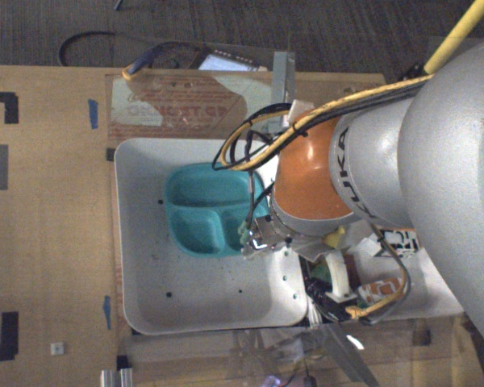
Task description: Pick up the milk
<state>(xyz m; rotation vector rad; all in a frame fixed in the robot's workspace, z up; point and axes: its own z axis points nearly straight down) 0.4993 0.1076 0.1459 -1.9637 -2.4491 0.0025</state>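
The grey arm with its orange band (306, 180) covers most of the right side of the camera view. My gripper (256, 240) hangs below the band, at the right edge of a teal divided tray (202, 212) in the left bin (145, 289). In the right bin (436, 297), a white carton with a green patch (336, 274), possibly the milk, lies just below the wrist and is partly hidden by it. The gripper is left of and above that carton, apart from it.
Beside the carton sit a small yellow item (334, 237), a white printed pack (399, 240) and a red-and-white item (381, 286). Cables (242, 139) loop from the wrist over the left bin's top edge. A clear plastic panel (185, 107) lies beyond the bin.
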